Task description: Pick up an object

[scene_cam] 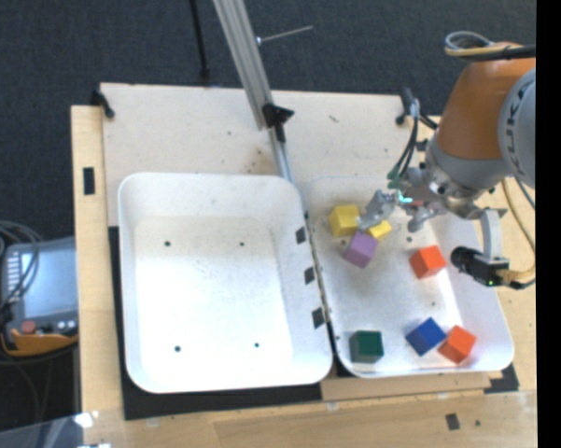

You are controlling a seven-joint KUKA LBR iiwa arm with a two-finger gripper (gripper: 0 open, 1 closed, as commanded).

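So far nothing looks lifted; the arm reaches in from the right of the frame and its gripper hangs low over the upper left part of the right bin, in the middle right of the picture; whether the fingers are apart or together I cannot tell, since they are small and blurred against the blocks; a small yellow piece sits right at their tips, but I cannot tell if it is clamped or merely touched. Just beside it lie a yellow block and a purple block, close together or touching, both seemingly resting on the bin floor; these are the likeliest targets. Further right sits an orange block, apart from the others; along the lower edge of the same bin are a green block, a blue block and a second orange block, the last two touching. The left bin takes up the middle left of the frame on the desk. By my judgement the approach is done; a sure grasp and the lift remain.
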